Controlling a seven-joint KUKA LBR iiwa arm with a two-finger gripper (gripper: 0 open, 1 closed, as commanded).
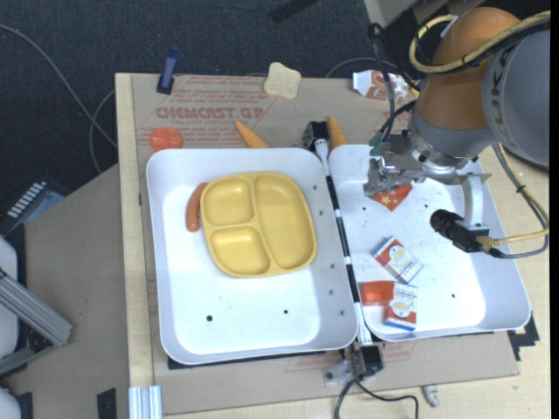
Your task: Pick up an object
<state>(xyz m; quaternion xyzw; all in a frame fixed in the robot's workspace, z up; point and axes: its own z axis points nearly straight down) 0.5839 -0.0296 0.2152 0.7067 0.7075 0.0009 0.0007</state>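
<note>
Slippage is my worry: the end effector (390,175) sits low in the right bin (511,299) over a red packet (392,196), which looks thin and flat, so it could slide off instead of lifting (other packets lie nearer the front). Whether it is open or closed I cannot tell, since the wrist hides it.

cardboard sheet (218,103) — red print "CHEMCAST GP"
</note>
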